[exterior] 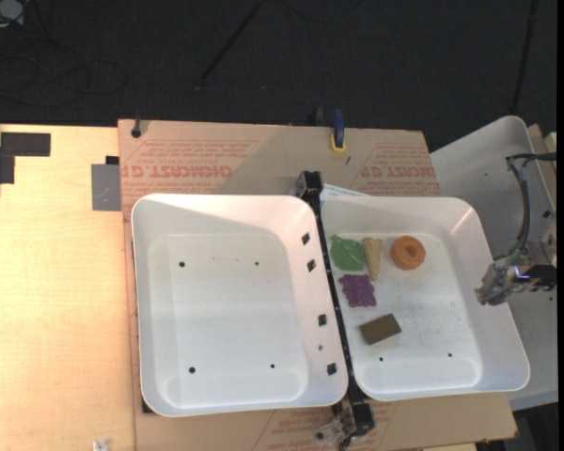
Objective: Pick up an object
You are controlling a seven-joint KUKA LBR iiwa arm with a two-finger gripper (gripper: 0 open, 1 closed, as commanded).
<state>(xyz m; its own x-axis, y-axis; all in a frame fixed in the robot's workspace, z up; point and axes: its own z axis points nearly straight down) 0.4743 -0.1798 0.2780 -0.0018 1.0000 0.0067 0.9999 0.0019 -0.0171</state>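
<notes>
The right bin holds several small objects. A green lump lies near its left wall, with a tan cone-shaped piece touching its right side. An orange ring sits a little further right. Just below the green lump is a purple clump, and a brown block rests nearer the front. My gripper appears as a small dark and metallic shape at the right rim of this bin, well away from all the objects, with nothing visibly held.
The left bin stands beside the right one, with a black clipped divider between them. Both rest on a cardboard sheet. A wooden bench top extends to the left. Cables hang at the far right.
</notes>
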